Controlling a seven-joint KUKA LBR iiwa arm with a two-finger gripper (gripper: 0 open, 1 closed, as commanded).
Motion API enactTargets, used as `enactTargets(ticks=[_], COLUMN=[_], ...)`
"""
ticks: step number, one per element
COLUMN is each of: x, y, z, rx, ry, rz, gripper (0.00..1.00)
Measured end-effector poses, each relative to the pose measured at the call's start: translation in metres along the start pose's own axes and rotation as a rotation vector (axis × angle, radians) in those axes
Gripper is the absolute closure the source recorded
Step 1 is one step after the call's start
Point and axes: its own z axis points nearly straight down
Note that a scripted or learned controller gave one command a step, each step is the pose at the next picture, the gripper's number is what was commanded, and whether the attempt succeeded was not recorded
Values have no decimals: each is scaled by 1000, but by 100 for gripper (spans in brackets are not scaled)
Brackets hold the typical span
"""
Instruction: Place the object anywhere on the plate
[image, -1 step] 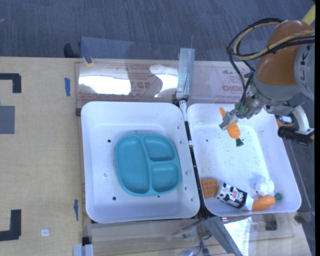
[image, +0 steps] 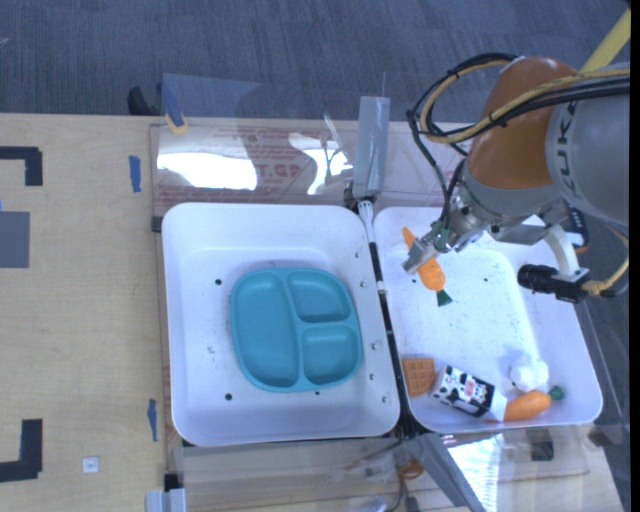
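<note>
A teal plate (image: 296, 327) with three compartments lies in the left white bin (image: 190, 300). In the right bin (image: 500, 300), a small orange toy carrot (image: 432, 275) with a green tip lies near the bin's upper left corner. My gripper (image: 425, 250) hangs right over the carrot's middle and hides part of it; an orange bit (image: 408, 237) shows on its far side. The view does not show whether the carrot is gripped.
Along the right bin's near edge lie a waffle-like orange square (image: 418, 375), a black-and-white carton (image: 464, 390), a white lump (image: 527, 373) and a second carrot (image: 528, 404). The divider (image: 378, 300) between the bins runs just left of the gripper.
</note>
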Motion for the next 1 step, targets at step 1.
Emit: enactTargets(ticks=[1], x=[96], y=[39], z=[-1], rx=[-1], ry=[0], rz=[-160], gripper=[100])
